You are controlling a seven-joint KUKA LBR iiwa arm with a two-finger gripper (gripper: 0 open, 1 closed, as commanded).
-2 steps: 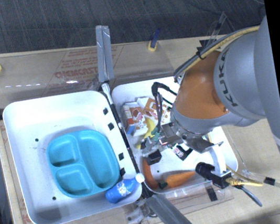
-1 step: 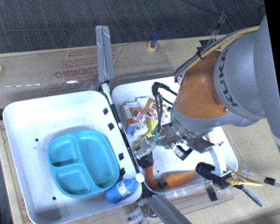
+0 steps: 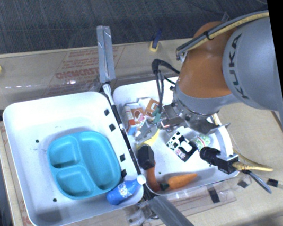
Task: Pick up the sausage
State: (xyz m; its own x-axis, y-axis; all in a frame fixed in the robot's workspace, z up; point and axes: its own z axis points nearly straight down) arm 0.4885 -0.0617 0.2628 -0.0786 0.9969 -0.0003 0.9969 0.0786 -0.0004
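Sausage (image 3: 151, 177) near right bin's (image 3: 143, 90) front edge, hand (image 3: 156, 119) above clutter — grip state unclear

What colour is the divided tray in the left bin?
Light blue tray, shown best in the camera view.

A pale wooden bench (image 3: 33, 74) carries two shallow white bins side by side: the left bin (image 3: 25, 156) and, touching it, the right bin (image 3: 137, 90).

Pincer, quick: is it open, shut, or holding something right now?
Pincer: cannot be told; it sits low in the right bin among the clutter, under the arm.
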